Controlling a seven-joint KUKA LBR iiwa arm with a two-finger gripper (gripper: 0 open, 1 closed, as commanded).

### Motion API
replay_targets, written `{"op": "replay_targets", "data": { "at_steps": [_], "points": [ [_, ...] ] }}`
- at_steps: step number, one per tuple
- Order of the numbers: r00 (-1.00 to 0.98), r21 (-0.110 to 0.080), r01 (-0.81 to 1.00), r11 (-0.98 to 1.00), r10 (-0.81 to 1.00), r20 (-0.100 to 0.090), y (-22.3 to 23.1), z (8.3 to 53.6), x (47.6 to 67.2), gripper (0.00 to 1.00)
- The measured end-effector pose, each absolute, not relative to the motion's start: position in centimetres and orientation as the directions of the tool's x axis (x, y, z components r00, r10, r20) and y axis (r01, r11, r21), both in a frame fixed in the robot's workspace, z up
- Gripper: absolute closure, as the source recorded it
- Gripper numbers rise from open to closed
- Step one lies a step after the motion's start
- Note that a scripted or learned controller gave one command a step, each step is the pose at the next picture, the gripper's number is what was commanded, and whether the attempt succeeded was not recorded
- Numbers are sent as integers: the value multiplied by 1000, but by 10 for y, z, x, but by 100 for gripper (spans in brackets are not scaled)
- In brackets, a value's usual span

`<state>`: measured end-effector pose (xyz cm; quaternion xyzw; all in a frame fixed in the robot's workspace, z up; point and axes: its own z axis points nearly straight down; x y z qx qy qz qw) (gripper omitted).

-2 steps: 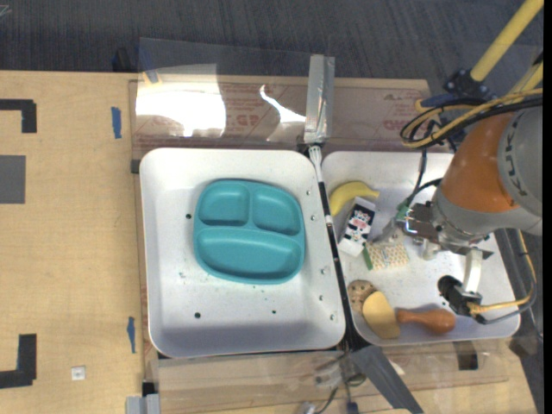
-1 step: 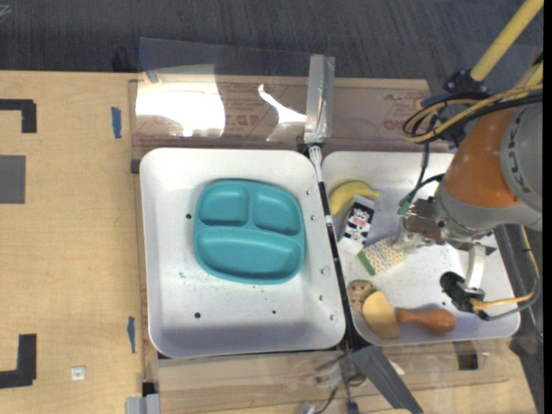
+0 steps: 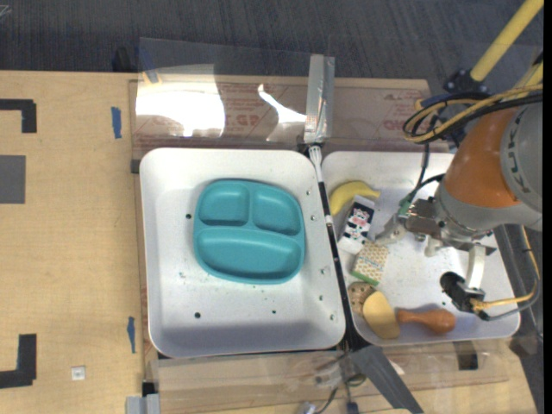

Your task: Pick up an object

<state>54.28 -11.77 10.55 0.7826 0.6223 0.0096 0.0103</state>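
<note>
teal tray [image 3: 250,231] smooth glossy plastic; bins [image 3: 164,257] matt white; brush handle [image 3: 423,320] wood

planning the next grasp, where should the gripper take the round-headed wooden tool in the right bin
Probably take the wooden tool by its narrow brown handle, from straight above, closing across it. It lies flat along the right bin's near wall, and its round head looks bulky.

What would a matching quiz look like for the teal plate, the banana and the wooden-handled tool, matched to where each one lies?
1 teal plate
2 banana
3 wooden-handled tool

A near edge of the view's right bin
B middle of the view's left bin
C far left corner of the view's right bin

Pairs: 1-B, 2-C, 3-A.
</note>
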Motion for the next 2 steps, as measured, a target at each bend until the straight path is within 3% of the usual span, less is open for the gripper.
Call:
{"op": "replay_targets", "data": {
  "at_steps": [1, 2],
  "points": [
    [-171, 15, 985, 171, 985, -7, -117, 93, 567, 0],
    [-171, 15, 985, 171, 985, -7, -117, 93, 568, 0]
  ]
}}
